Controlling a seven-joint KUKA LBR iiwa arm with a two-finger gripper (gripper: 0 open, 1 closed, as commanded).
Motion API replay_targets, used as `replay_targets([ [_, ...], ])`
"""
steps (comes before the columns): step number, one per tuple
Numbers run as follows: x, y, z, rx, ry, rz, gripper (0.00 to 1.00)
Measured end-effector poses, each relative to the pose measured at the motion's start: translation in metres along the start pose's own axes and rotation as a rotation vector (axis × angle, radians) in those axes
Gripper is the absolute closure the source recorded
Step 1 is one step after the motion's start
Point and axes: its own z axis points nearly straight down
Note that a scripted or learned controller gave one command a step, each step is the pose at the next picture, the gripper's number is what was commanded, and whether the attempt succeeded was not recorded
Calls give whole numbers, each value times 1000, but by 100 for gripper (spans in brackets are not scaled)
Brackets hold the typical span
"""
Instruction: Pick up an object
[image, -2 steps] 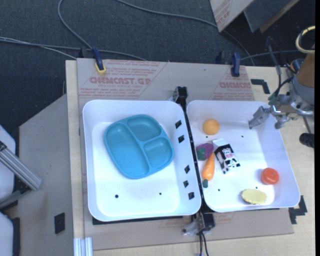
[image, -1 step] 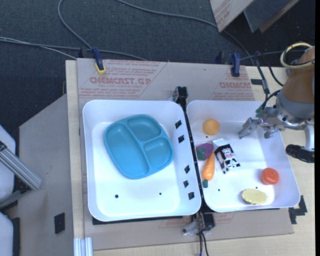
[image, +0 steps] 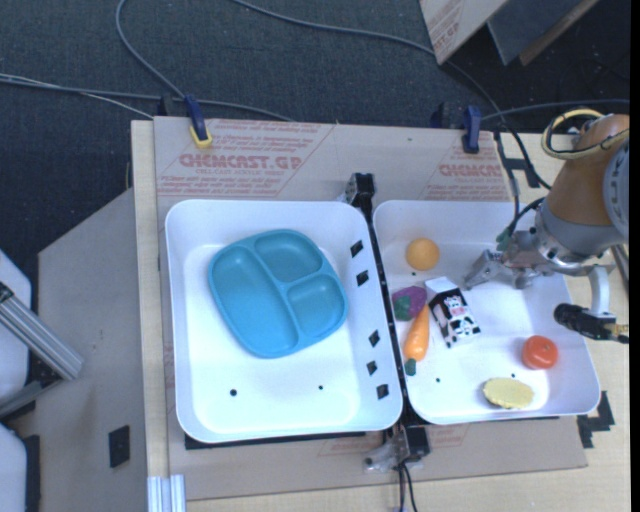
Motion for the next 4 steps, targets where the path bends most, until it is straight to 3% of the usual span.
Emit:
replay_targets([
  [1, 0, 2, -14, -6, -1, 0, 100],
  [3, -1, 3, -126, -11, -4, -1, 100],
  [4, 55, -19, -133, -2, 1, -4, 100],
])
